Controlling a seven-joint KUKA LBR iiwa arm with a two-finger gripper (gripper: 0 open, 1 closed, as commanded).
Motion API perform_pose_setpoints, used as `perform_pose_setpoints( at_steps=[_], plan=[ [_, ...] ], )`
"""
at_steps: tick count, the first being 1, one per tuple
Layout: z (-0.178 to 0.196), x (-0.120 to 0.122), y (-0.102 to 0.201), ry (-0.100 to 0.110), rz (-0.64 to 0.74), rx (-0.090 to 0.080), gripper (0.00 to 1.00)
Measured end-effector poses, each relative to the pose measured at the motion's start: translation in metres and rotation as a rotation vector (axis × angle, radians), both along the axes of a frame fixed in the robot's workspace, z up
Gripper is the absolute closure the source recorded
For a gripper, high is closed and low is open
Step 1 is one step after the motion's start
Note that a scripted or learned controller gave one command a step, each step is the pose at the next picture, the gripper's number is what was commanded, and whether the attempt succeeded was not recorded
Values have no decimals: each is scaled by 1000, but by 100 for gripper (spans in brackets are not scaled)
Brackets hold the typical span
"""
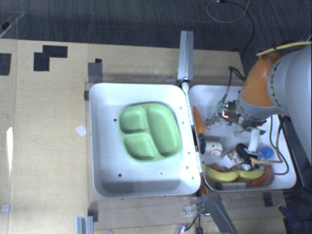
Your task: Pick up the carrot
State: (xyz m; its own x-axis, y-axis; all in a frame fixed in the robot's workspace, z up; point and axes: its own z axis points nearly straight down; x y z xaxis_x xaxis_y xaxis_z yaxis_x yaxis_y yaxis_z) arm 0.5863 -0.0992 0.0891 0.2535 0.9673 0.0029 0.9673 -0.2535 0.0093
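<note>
Arm: there's the bulky rounded shell, smooth pale grey, glossy under the light.
Band: bright orange, curved, sitting just above the wrist.
Wrist block: darker metal parts, small and cluttered, with a tiny reddish glint.
Cables: thin dark leads looping off the wrist.
</note>
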Motion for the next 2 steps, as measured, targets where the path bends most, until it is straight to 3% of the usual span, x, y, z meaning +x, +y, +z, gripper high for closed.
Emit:
perform_pose_setpoints(
  at_steps=[1,2],
  plan=[
    [-1,39,-3,1,-248,1,0],
    [12,41,-1,-5,-238,2,100]
  ],
)
